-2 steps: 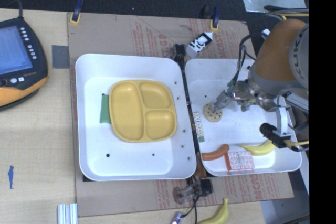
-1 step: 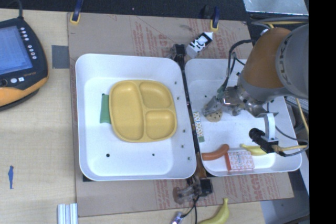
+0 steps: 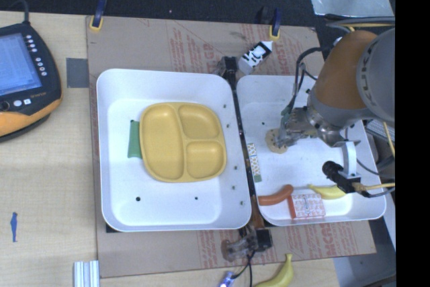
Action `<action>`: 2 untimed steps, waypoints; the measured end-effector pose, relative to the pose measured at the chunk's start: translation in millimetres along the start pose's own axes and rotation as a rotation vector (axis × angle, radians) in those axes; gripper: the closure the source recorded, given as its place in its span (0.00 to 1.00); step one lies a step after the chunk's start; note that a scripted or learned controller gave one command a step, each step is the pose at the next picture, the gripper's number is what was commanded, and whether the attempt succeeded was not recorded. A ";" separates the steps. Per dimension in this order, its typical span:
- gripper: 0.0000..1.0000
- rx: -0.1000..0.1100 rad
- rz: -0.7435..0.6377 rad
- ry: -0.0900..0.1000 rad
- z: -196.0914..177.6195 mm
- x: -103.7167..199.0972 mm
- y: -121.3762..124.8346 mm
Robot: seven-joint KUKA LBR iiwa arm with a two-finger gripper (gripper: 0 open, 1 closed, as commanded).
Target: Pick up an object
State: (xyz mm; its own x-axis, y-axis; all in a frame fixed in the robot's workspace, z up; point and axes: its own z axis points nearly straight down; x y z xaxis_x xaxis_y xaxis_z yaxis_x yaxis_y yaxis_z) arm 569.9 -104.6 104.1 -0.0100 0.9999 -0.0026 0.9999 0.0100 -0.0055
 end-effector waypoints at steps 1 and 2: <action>0.00 0.000 0.000 0.000 0.1 0.1 0.0; 1.00 0.000 -0.003 -0.003 -10.1 -1.1 0.0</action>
State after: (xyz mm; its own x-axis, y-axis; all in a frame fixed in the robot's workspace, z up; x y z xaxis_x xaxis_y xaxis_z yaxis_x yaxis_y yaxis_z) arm 570.0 -105.7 114.2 -0.0130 0.9999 -0.0052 0.9999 0.0130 -0.0059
